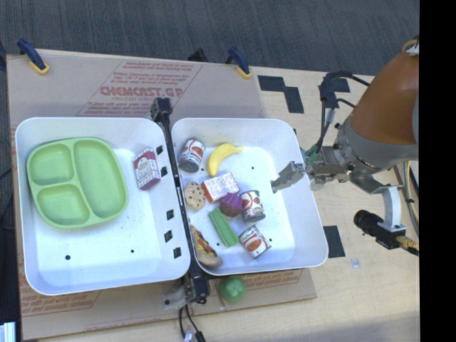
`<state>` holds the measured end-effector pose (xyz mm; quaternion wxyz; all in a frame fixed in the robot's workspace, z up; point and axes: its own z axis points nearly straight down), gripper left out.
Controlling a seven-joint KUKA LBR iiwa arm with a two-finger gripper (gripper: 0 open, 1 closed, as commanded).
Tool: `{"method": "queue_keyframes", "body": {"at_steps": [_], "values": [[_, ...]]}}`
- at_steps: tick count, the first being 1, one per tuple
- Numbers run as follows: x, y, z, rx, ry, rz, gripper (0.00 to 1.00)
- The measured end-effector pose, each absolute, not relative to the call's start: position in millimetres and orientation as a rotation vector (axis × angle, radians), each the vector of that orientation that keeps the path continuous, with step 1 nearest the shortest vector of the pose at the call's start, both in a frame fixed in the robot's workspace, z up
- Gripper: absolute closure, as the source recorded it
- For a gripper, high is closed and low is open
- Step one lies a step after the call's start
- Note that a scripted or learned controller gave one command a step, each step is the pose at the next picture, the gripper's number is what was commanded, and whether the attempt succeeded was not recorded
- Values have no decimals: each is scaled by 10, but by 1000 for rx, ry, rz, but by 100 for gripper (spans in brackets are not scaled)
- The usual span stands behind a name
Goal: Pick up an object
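Yellow banana (222, 155) lies left of the gripper (286, 177).

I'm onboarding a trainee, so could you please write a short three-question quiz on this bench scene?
1. True or false: the banana lies in the right bin.
2. How many compartments has the green tray?
3. Where is the green ball? A) left bin B) right bin C) outside both bins

Key: 1 true; 2 three; 3 C.
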<state>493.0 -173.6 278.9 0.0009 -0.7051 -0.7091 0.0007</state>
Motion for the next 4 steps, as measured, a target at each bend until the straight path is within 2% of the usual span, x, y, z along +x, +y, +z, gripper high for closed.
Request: {"method": "queue_keyframes", "body": {"at_steps": [1,2,3,4], "values": [[5340,-2107,1516,-2211,-2225,6,0],[4763,-2111,917,-2213,-2227,2,0],[4774,-2112,1022,-2206,-2235,3,100],[4777,-1665,2215,-2215,-2230,-2,100]]}}
